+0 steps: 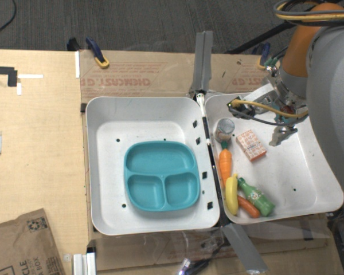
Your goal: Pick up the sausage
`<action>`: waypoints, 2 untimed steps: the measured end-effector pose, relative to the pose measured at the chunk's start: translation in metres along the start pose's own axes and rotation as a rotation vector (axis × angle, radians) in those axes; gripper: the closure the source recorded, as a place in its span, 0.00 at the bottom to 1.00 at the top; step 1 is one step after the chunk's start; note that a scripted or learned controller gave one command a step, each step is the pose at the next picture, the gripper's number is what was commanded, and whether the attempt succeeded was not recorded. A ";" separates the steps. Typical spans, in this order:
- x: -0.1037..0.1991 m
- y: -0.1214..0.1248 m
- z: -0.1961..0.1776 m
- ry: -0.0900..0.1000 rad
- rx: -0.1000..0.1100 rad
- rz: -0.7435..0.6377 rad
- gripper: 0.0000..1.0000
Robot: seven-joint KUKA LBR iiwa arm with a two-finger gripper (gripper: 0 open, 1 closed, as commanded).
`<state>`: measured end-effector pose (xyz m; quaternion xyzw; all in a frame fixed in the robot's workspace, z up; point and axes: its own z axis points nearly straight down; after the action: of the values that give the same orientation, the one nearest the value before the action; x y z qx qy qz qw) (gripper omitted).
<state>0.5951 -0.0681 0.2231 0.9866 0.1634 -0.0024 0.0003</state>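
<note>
Over the right bin, my end effector hangs above the bare floor near the far wall; I cannot tell how it is set. Near the front left corner, the sausage lies between a banana and a green bottle. Just beyond stand a carrot, a small can and a pink box. A teal divided plate sits in the left bin on the worktop.

Small reddish-orange sausage flat, near right bin's front edge
</note>
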 end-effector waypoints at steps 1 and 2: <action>-0.037 0.027 0.109 0.025 -0.005 0.088 0.00; -0.123 -0.007 0.079 0.000 0.003 0.044 0.00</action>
<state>0.4765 -0.1014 0.1451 0.9899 0.1418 -0.0026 -0.0010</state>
